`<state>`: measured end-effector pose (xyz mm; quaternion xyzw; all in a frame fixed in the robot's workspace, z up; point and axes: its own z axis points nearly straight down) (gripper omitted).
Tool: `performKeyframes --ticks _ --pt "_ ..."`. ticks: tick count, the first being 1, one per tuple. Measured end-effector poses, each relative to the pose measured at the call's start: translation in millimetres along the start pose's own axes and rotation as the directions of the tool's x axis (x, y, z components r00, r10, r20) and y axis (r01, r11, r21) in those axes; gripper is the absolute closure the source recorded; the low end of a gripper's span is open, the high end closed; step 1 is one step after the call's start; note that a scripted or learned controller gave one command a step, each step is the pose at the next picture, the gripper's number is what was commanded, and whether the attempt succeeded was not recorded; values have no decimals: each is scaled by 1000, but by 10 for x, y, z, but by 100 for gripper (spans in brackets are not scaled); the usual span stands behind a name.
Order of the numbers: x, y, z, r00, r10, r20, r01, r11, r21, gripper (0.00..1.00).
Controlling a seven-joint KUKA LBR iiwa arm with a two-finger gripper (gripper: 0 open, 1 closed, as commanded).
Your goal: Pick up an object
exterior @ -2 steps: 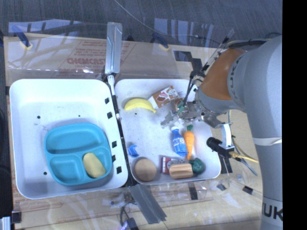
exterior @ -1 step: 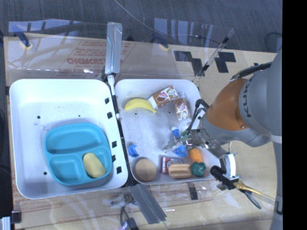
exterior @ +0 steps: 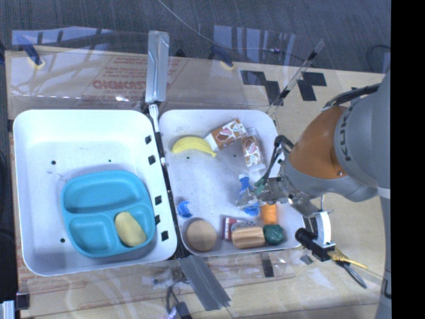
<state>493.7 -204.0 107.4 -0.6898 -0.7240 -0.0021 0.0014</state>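
We count two shallow white bins: the left bin [exterior: 33,178] holds one blue sectioned plastic tray [exterior: 99,195] carrying one yellow lemon [exterior: 130,228]; right of it, one yellow banana [exterior: 193,145]. We cannot tell the tool's [exterior: 260,190] state.

I see the gripper [exterior: 257,190] low in the right bin [exterior: 219,119] beside an orange item [exterior: 268,212]; banana [exterior: 193,145] near the bin's top, blue tray [exterior: 99,198] with a yellow item [exterior: 131,228] left.
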Motion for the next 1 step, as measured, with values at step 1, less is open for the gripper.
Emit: performKeyframes --ticks 1 --pt "870 -118 -822 977 215 4 -215 977 1 100"
